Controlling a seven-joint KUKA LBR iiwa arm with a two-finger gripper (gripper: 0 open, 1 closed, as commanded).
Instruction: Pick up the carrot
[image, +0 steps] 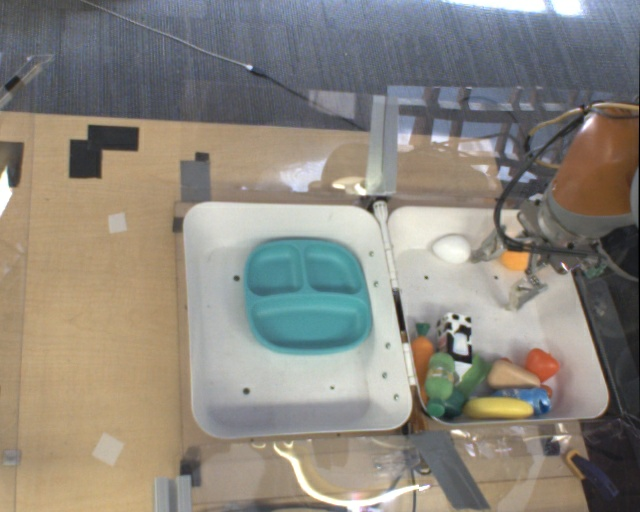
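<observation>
The carrot (423, 354) is a short orange piece lying against the left wall of the right bin (560, 312), beside a green bottle-like toy (440, 377). My gripper (507, 271) hangs over the bin's upper right part, well up and to the right of the carrot. Its fingers (527, 291) stand spread apart, so it is open. A small round orange thing (514, 261) lies on the bin floor about between them, not gripped.
A white egg (451, 248) lies left of the gripper. Along the bin's front sit a black-and-white cow toy (458, 334), a yellow banana (499, 407), a tan cone-shaped piece (512, 375) and a red-orange toy (542, 363). The left bin (215, 390) holds a teal divided plate (307, 294).
</observation>
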